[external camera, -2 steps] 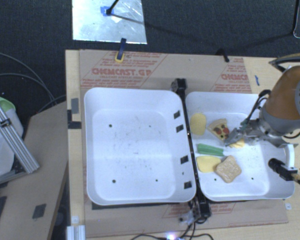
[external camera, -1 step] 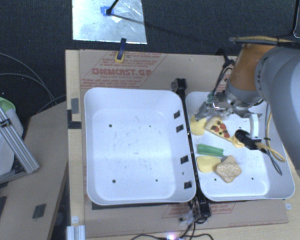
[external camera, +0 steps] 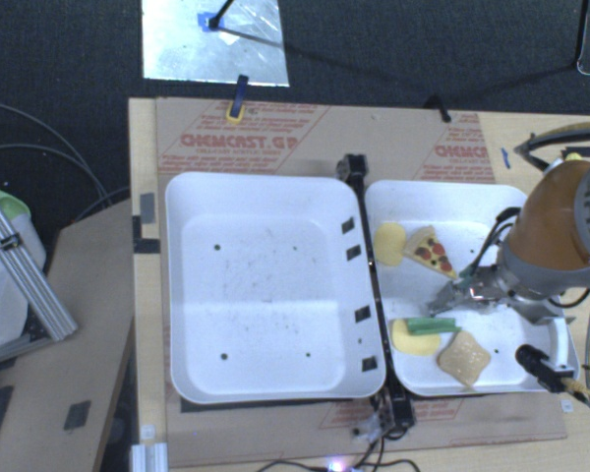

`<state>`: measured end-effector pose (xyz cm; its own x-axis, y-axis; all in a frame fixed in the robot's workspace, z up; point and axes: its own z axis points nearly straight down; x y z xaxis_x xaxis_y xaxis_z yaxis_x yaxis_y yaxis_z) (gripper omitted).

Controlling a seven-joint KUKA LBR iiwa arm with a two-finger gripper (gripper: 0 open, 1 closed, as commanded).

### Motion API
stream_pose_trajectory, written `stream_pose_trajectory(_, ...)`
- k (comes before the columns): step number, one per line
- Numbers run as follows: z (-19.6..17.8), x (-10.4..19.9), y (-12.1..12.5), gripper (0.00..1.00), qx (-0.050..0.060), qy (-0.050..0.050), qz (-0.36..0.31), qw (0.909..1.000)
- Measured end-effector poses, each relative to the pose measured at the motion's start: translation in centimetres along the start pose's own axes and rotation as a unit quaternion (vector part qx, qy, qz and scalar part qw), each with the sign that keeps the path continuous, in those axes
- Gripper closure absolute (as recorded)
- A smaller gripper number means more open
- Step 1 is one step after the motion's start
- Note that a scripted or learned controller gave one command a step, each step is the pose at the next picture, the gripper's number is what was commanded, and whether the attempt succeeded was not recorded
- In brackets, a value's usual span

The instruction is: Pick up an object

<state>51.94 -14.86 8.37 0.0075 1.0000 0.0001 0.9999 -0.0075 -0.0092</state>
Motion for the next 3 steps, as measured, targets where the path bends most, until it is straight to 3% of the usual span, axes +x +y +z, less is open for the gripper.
stream_pose_trajectory(1, -0.2, 5.3, 7.6, 0.00, -0.009, 0.000, -0.009, 0.9999)
stream_pose_trajectory(2, -10.9, 15.1, 10.0, 0.00, -0.012, 0.001, -0.010, 0.9999)
stream_pose_trajectory(3, -14.8, 22.5, 14.9, 0.00, -0.010, 0.001, -0.010, 0.9999)
